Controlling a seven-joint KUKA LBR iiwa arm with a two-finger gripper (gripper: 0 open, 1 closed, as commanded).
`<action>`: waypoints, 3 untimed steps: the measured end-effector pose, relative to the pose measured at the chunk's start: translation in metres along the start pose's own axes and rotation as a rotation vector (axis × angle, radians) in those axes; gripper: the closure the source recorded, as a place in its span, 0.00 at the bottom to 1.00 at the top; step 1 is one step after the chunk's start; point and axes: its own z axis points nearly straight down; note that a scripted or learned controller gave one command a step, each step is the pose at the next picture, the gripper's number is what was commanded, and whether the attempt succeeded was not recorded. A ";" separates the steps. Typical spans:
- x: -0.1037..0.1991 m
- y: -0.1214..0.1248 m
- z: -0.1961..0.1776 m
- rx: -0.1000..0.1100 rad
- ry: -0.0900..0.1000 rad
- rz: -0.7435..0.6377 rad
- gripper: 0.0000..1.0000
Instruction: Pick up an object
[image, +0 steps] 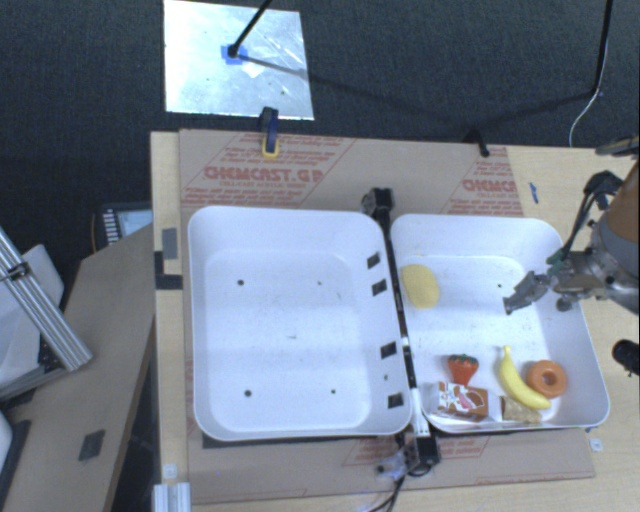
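Nearest the front rim of the right bin (575, 415), a cluster of play-food pieces:

1. Small flat packet (462, 401), red and white print, in the front-left corner. Judged light and thin; lying flat, hard for me to get under.
2. Strawberry (462, 367), just behind the packet, touching or nearly so. Judged light, hard plastic, stubby; grip across its shoulders.
3. Banana (522, 381), lying slantwise between strawberry and orange round. Judged light, stiff, smooth-skinned and apt to slip; take it across the middle of the curve.
4. Orange round piece (546, 378), just beside the banana's far end, near the right wall. Crowded; little room for a finger.
5. Pale scrap (518, 408) at the front rim under the banana; I cannot tell what it is.

Farther back, apart from the rest: yellow lemon-like lump (422, 286), by the left wall. Judged light, rounded, rigid; best candidate, clear on three sides.

My gripper (521, 295) hangs over the bin's middle right, fingers slightly spread, pinching nothing.

Left bin (205, 300): bare floor.
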 end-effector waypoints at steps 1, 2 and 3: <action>-0.047 0.073 0.106 -0.001 -0.002 -0.001 0.00; -0.046 0.073 0.089 -0.004 -0.002 -0.001 1.00; -0.045 0.098 0.148 -0.001 -0.001 -0.003 1.00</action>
